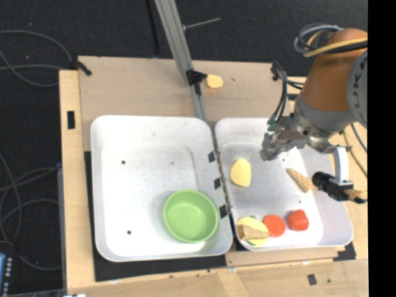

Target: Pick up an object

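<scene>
Lower centre, left bin (111,166): a green bowl (190,215) sits near its front right corner. Lower right, right bin (337,231): along its front edge are a yellow-and-tan item (252,230), touching an orange-red round piece (274,224), then a red piece (298,219) just beside that. Mid-frame, a pale yellow lump (241,172) lies near the divider between the bins; a tan stick-shaped piece (299,179) lies to its right. Gripper (270,150) hangs over the right bin's upper half, above and right of the yellow lump, nothing visibly between its tips; can't tell if the claw is spread or pressed together. Top centre: a small yellow object (215,81) rests on the bench (136,85) beside the metal post (176,39).
</scene>
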`<state>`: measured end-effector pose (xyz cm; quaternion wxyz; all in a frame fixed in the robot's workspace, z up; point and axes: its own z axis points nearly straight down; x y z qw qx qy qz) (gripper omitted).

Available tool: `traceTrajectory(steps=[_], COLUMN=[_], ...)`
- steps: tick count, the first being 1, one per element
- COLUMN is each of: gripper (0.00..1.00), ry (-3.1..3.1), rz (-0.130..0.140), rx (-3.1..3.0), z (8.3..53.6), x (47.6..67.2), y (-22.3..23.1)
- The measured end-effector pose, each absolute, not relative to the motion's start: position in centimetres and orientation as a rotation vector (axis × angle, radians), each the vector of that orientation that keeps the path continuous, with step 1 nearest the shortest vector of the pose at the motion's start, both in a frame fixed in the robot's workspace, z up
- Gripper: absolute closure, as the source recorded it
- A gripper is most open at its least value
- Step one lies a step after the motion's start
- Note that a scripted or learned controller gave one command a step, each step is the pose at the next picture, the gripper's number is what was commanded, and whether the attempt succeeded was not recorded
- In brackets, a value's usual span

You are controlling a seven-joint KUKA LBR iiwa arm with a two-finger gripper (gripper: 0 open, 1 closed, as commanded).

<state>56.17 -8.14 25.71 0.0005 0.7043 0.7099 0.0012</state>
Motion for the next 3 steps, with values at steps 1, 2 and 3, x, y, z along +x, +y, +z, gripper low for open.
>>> traceTrajectory(steps=[1, 2, 3], gripper=[1.00, 1.00, 1.00], ry=[2.228, 2.231, 2.231], rz=[-0.002, 0.004, 0.004], rx=[2.215, 2.212, 2.212], z=[24.5, 25.4, 25.9], x=[57.0, 58.7, 60.5], y=[-3.3, 2.1, 6.9])
